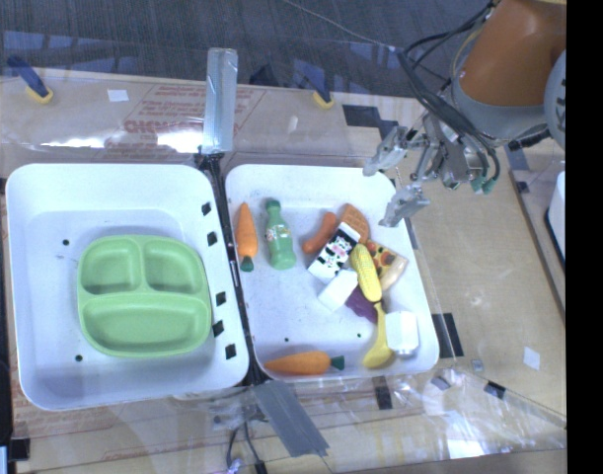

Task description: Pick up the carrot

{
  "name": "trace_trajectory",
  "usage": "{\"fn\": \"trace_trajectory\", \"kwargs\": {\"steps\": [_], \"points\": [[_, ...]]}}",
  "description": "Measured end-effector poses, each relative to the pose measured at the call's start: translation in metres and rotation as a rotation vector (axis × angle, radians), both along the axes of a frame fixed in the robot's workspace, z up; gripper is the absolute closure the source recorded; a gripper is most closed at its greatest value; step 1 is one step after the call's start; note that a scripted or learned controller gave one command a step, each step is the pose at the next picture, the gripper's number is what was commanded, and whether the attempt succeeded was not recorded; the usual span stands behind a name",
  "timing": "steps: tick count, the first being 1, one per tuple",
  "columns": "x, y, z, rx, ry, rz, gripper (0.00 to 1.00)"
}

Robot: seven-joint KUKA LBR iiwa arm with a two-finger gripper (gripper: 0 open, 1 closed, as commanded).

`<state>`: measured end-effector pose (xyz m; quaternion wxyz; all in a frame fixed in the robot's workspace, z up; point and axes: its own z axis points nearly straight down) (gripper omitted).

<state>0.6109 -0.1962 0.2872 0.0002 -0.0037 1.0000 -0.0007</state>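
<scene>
Over the far right corner of the right bin (424, 309) hangs the gripper (400, 181), its two fingers spread apart with nothing between them. One fingertip sits by the bin's far rim, the other just above the right wall. The grey arm (508, 57) with its orange band comes in from the far right, cables looping around the wrist.

Inside that bin there are carrots in more than one spot. One carrot (245, 233) lies along the left wall, tip toward the far side, with a green bottle (279, 235) just beside it on the right. Another carrot (303, 364) lies against the near wall, its green stub pointing right. A third, smaller orange piece (321, 233) rests tilted near the middle, touching a black-and-white carton (336, 255). Right of the carton sits a corn cob (366, 272), lying over a pizza slice (388, 263), and a yellow spoon-like piece (379, 349) reaches toward the near right corner beside a white block (402, 331).

The left bin (25, 294) carries a green divided plate (143, 296), lying flat near its middle. All the carrots are well apart from the gripper.
</scene>
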Motion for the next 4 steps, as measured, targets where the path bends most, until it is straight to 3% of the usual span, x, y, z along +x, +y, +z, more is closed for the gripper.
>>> {"fn": "trace_trajectory", "kwargs": {"steps": [1, 2, 3, 4], "points": [[-0.07, 0.055, -0.195, 0.003, 0.006, -0.129, 0.0], [-0.126, 0.075, -0.189, -0.001, -0.026, -0.109, 0.0], [-0.127, 0.077, -0.181, 0.001, -0.015, -0.098, 1.0], [-0.126, 0.071, -0.196, 0.002, 0.0, 0.307, 1.0]]}}
